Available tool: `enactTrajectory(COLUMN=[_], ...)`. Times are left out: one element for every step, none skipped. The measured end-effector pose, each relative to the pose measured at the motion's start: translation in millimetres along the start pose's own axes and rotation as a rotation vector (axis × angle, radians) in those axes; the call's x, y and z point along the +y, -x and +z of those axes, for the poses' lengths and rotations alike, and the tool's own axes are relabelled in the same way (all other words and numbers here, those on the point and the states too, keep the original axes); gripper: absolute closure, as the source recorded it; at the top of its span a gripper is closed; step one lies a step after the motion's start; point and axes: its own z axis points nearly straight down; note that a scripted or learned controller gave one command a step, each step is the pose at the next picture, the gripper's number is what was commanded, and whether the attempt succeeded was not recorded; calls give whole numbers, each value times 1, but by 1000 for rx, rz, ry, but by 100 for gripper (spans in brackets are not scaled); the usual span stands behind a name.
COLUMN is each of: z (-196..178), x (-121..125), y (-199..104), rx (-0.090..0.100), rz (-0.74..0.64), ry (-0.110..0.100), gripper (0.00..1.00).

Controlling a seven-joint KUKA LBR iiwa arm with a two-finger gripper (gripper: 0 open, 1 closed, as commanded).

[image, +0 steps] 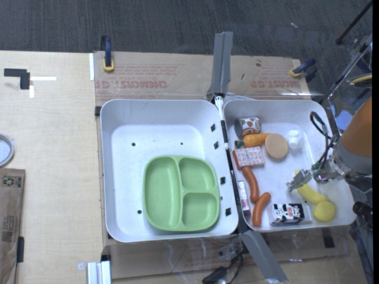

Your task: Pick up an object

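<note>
Gripper (300, 178) sits low near the right bin's (278, 108) right edge, touching the banana (310, 193); finger state cannot be told. Centre it over the banana before closing

Green plate (180, 193), white bins (118, 158)

even bright light, soft shadows, slightly blurry.

The left bin (118, 158) offers bare floor around the green divided plate (181, 193), mostly along its upper half. The right bin (278, 108) is crowded: sausages (256, 194), carrot (256, 139), banana (312, 194) and lemon (325, 211) leave only narrow gaps, widest near its centre.
</note>
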Motion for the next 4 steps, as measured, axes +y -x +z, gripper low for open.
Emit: enactTrajectory(z=[-207,0,-9,-100], x=[-20,-15,-15,-4], y=[15,-41,-40,-63], rx=[-3,-1,-1,-2], rz=[105,206,209,153], ry=[2,0,0,0], gripper=[0,0,100,100])
